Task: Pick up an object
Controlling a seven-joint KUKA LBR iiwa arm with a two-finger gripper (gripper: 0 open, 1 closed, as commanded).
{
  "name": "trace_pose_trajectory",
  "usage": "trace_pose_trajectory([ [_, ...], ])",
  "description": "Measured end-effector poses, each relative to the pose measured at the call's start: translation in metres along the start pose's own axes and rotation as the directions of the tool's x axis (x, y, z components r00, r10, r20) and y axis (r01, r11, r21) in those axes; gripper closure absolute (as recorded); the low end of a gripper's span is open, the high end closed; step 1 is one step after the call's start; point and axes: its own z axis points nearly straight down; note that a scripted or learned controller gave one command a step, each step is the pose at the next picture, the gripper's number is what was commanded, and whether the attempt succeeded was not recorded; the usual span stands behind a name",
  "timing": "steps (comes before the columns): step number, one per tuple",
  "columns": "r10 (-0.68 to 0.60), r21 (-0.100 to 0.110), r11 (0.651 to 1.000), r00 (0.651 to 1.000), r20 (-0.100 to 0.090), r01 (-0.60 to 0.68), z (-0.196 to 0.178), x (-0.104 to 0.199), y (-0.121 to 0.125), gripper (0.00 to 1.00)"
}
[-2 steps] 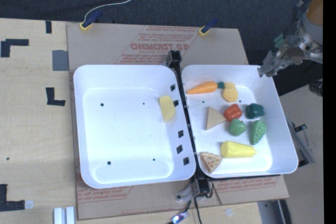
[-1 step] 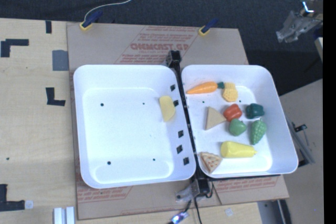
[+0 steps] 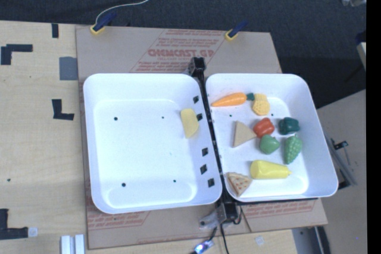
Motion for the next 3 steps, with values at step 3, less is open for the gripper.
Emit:
trace_pose_trajectory([
  [3, 0.003, 0.021, 1.000, 1.000, -0.005, -0.003, 0.242, 0.172, -0.076, 1.00],
])
